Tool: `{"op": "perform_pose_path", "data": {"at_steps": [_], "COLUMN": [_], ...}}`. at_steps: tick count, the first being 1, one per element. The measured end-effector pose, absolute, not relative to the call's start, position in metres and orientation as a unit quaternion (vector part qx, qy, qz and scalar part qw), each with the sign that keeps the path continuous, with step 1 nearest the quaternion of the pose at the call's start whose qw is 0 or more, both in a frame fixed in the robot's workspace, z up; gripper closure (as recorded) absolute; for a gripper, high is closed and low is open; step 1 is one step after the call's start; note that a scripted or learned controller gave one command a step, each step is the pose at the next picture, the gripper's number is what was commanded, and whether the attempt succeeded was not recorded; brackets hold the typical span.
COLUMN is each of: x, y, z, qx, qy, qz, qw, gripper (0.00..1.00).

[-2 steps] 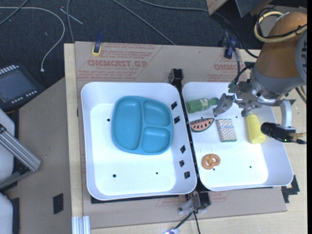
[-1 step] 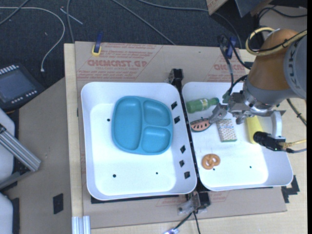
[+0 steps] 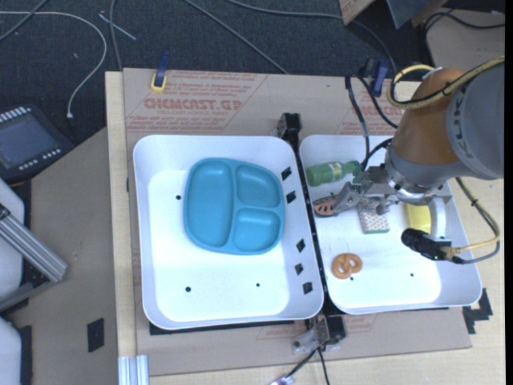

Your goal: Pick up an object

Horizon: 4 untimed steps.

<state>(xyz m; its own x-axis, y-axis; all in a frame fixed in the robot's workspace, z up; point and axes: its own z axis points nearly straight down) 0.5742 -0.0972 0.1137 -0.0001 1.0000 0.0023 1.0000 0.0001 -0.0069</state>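
Camera view shows the gripper [image 3: 362, 201] low in the right white bin [image 3: 457, 291], grip state unreadable, nearing the small brown pretzel-like piece [image 3: 325, 207]; next it needs a firm close.

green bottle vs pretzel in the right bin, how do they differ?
The green bottle is long, green with a pale cap end, lying on its side near the bin's far wall; the pretzel is a small, flat, brown knot, nearer the front. The bottle is clearly bigger. Both rest in the right bin, apart from the end effector.
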Motion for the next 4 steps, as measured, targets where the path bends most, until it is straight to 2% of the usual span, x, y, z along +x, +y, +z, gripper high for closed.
{"op": "perform_pose_path", "data": {"at_steps": [1,4], "x": [0.576,0.581], "y": [-0.097,-0.096], "z": [0.128,0.279], "qx": [-0.707,-0.707], "qy": [-0.707,-0.707], "qz": [-0.0008,-0.0019], "qw": [0.001,-0.002], "gripper": [1.0,1.0]}}
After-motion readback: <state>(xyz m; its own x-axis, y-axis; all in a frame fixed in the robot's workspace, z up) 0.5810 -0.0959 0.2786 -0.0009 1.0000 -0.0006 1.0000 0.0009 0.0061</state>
